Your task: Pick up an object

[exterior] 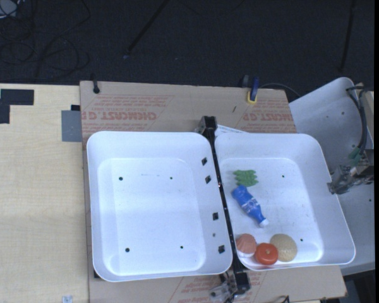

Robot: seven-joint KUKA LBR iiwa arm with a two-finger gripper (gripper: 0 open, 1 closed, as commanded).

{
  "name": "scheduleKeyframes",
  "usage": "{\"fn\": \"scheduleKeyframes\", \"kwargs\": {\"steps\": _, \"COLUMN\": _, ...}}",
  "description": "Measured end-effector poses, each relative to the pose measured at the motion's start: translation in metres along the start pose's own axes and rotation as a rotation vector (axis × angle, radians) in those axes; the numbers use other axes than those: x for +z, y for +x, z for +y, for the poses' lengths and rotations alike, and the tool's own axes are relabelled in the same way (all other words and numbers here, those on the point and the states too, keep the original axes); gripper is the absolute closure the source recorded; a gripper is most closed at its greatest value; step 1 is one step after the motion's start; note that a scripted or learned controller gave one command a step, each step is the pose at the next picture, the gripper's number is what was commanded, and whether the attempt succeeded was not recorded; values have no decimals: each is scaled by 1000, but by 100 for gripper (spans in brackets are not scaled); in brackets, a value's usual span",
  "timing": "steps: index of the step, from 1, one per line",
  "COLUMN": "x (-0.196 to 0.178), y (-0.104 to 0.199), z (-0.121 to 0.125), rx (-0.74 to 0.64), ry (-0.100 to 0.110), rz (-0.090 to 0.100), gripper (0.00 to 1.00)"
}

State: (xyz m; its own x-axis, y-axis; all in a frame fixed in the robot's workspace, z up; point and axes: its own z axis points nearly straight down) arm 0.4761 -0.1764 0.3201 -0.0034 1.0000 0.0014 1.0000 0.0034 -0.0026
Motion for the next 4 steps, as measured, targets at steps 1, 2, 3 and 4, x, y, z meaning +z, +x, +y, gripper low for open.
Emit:
{"fn": "scheduleKeyframes", "kwargs": {"steps": 1, "x": -13, "y": 21, "z": 21, "rx": 0, "ry": -2, "rz": -1, "gripper": 100}}
{"fn": "scheduleKeyframes", "kwargs": {"steps": 2, "x": -10, "y": 72, "z": -1, "rx": -1, "ry": 2, "rz": 1, "gripper": 100}}
{"fn": "scheduleKeyframes", "kwargs": {"steps": 3, "x": -10, "y": 80, "z": 31, "rx": 2, "ry": -1, "rz": -2, "gripper": 100}}
{"fn": "scheduleKeyframes", "kwargs": {"steps": 4, "x": 37, "y": 123, "z": -2, "rx": 1, "ry": 7, "rz": 1, "gripper": 100}}
